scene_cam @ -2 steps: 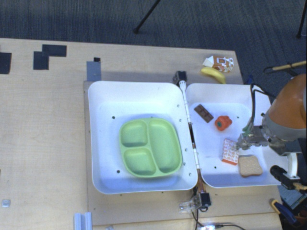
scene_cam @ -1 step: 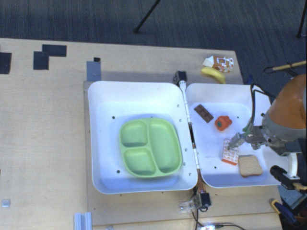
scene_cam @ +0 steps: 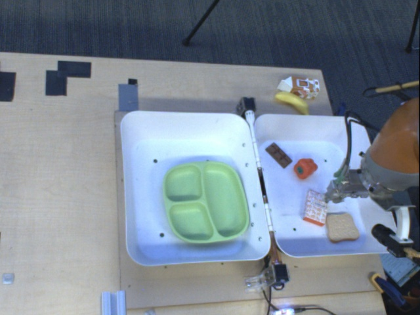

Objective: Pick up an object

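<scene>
Contents, right bin (scene_cam: 289, 245): chocolate bar (scene_cam: 278, 155), red pepper (scene_cam: 304, 168), patterned card (scene_cam: 315, 208), bread slice (scene_cam: 342, 227). Left bin (scene_cam: 134, 176): green divided plate (scene_cam: 205, 201). Jaws (scene_cam: 336, 194) hang over the card's right edge; whether parted or closed cannot be told.

My bench (scene_cam: 59, 195): light wood. Two white bins side by side, left bin (scene_cam: 131, 176) touching right bin (scene_cam: 308, 126) along the seam. Black clip (scene_cam: 247, 104) at the seam's far end, wired connector (scene_cam: 275, 275) at the near end. Banana (scene_cam: 291, 101) and small packet (scene_cam: 303, 86) lie behind the right bin. Black patches (scene_cam: 65, 76) far left. Blue carpet (scene_cam: 98, 12) beyond, with a dark stand leg (scene_cam: 210, 12) across it.
</scene>
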### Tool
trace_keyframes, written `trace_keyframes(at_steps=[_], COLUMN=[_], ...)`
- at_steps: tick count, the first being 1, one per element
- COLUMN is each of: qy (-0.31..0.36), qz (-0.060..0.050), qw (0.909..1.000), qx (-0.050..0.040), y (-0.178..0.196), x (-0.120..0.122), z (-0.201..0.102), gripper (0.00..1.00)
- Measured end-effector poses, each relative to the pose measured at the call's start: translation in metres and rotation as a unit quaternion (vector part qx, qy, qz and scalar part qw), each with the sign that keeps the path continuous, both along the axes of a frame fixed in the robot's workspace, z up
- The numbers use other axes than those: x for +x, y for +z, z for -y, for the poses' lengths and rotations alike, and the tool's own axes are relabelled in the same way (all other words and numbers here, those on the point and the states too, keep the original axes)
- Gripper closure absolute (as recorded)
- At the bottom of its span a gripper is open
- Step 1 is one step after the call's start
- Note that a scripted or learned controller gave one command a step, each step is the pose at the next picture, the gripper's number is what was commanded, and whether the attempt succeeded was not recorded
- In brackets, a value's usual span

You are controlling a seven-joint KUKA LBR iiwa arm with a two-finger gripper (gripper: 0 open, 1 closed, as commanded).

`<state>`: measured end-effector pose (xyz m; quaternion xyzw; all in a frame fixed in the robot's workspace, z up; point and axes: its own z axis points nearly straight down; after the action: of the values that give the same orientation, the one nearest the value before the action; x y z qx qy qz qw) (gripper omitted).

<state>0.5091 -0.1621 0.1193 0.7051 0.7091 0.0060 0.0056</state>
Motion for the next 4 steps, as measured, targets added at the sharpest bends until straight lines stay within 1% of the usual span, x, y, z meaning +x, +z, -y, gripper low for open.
trace_keyframes(at_steps=[1, 2, 3, 4], qy=[0.0, -0.001, -0.001, 0.0], qz=[0.0, -0.004, -0.001, -0.006], qw=[1.0, 1.0, 1.0, 1.0], qx=[0.0001, -0.0013, -0.0014, 0.0001], y=[0.0, -0.033, -0.021, 0.086], x=[0.0, -0.02, -0.018, -0.021], z=[0.0, -0.059, -0.059, -0.113], gripper=[0.0, 0.0, 1.0, 1.0])
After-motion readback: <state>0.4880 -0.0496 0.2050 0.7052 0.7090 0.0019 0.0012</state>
